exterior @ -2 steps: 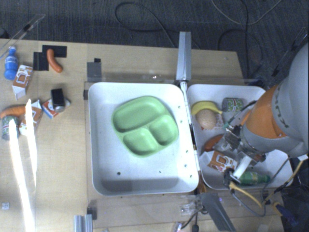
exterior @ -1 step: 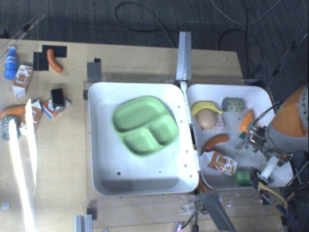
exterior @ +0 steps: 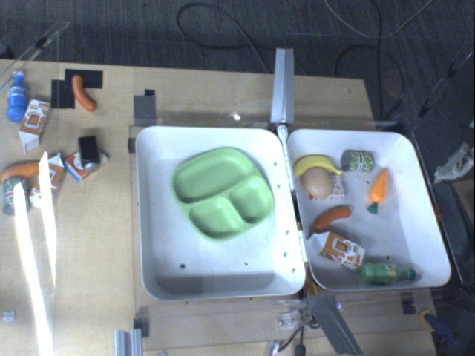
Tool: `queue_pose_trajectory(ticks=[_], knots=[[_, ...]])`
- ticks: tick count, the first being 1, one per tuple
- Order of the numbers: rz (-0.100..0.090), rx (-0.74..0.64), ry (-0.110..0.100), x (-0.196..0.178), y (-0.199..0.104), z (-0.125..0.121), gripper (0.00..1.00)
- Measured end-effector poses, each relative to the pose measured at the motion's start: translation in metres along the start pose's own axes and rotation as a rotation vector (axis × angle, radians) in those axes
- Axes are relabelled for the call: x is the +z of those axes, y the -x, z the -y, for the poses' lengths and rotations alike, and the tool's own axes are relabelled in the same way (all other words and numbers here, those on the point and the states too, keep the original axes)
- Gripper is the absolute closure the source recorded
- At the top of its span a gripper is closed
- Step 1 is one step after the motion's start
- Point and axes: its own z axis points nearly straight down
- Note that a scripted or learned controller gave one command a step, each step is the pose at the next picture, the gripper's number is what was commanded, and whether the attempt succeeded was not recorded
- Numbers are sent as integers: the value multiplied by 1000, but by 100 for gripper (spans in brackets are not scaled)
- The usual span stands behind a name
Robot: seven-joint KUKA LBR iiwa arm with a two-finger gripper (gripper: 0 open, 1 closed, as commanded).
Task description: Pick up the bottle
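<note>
A green bottle lies on its side in the right bin, close to the bin's front wall, with its cap pointing right. Just to its upper left rests a small orange and white carton. A second, blue bottle lies on the bench at the far left, outside both bins.
The right bin also holds a banana, a beige round item, a green can, a carrot and a sausage. A green divided plate sits in the left bin. Cartons and other small items lie on the bench at left.
</note>
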Motion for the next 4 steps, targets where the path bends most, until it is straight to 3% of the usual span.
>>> queue_pose_trajectory(ticks=[1,2,3,4], knots=[[0,-579,2,-41,-16,11,0],[-1,-533,-2,79,1,0,0],[-3,-656,8,253,-58,42,0],[-1,-587,1,61,-2,2,0]])
